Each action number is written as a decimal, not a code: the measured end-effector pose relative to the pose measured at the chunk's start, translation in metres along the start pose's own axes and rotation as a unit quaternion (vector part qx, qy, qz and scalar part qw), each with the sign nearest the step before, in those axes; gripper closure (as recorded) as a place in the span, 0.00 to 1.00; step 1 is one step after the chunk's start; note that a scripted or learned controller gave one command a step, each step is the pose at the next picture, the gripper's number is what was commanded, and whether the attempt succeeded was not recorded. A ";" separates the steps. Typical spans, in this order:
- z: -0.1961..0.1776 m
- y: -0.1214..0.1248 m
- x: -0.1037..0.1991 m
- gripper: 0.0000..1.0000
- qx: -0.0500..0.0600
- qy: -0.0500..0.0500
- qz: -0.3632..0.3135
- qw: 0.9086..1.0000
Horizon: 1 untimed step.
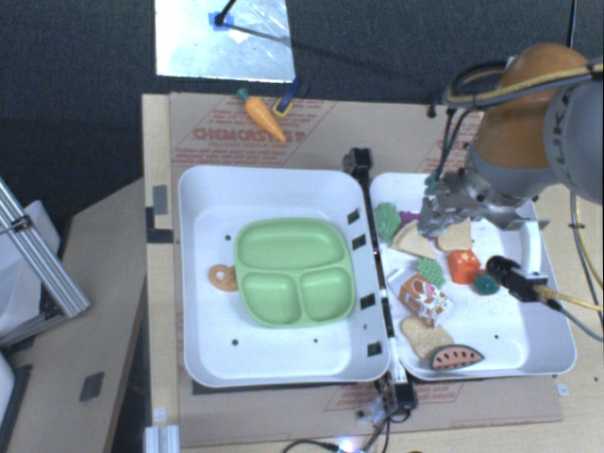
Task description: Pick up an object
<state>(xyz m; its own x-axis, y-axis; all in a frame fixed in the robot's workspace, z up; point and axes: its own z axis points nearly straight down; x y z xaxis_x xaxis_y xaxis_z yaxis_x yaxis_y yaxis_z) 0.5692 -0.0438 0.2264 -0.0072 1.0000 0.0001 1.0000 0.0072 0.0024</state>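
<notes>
watermelon slice lies in right bin, gripper above toast.

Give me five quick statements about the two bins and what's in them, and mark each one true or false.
1. The green divided plate lies in the left bin. True.
2. The watermelon slice sits at the far edge of the right bin. False: it lies near that bin's front edge.
3. A toy carrot lies on the cardboard beyond the bins. True.
4. The small pretzel rests on the plate. False: it lies on the bin floor, just left of the plate.
5. The gripper is over the left bin. False: it is over the right bin, by the bread-like pieces.
</notes>
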 end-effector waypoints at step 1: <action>-0.002 -0.017 -0.009 1.00 0.001 0.000 0.003 1.000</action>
<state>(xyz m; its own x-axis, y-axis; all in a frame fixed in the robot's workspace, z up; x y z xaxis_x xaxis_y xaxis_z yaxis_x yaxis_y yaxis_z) 0.5524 -0.0525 0.2281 -0.0007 1.0000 -0.0005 1.0000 0.0007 0.0001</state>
